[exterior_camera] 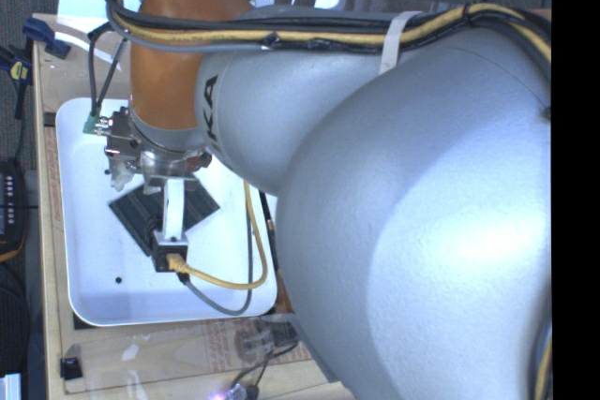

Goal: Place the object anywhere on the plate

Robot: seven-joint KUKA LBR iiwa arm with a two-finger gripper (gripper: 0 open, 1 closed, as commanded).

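Note:
The grey arm with its orange band [173, 51] reaches over the left white bin [84, 295]. My gripper [127, 171] hangs below the wrist over the middle of that bin, seen from above and partly hidden by the wrist. A dark grey flat square piece [136, 213] lies turned like a diamond on the bin floor right under and in front of the gripper. I cannot tell whether this piece is the plate or the object. Nothing shows clearly between the gripper's tips.
A tiny dark speck [119, 279] lies on the bin floor near the front left. The arm's bulky grey body [422, 201] covers the right half of the bench. A blue clamp [39, 33] and a black device [9, 201] sit off the bin's left side.

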